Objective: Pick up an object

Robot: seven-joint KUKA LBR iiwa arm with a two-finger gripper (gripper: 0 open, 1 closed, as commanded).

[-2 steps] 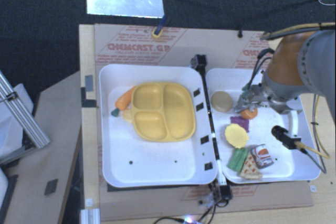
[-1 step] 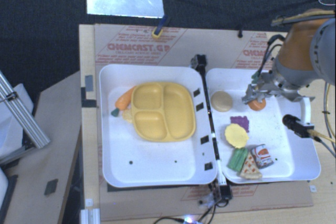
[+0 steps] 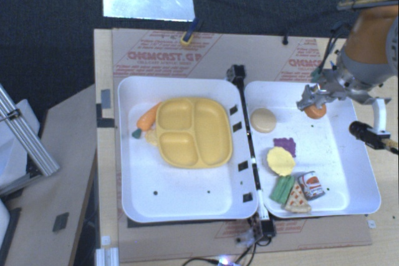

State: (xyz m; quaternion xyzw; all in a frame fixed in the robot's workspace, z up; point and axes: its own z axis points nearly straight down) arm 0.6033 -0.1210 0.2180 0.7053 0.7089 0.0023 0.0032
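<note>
My gripper (image 3: 315, 100) hangs over the far part of the right bin (image 3: 361, 196), on the end of the grey and orange arm. A small orange object (image 3: 317, 112) lies directly under it, partly covered by it. Whether the object is gripped or only lies on the bin floor cannot be made out. Other loose pieces in this bin are a beige round bun (image 3: 263, 120), a purple piece (image 3: 285, 145), a yellow disc (image 3: 281, 161), a green piece (image 3: 282, 189), a pizza slice (image 3: 298, 204) and a small can (image 3: 310, 185).
The left bin (image 3: 187, 202) holds a yellow divided plate (image 3: 190, 132) with a toy carrot (image 3: 148, 116) at its left edge. A black divider (image 3: 247, 134) runs between the bins. A black fitting (image 3: 366, 133) juts over the right bin's right rim.
</note>
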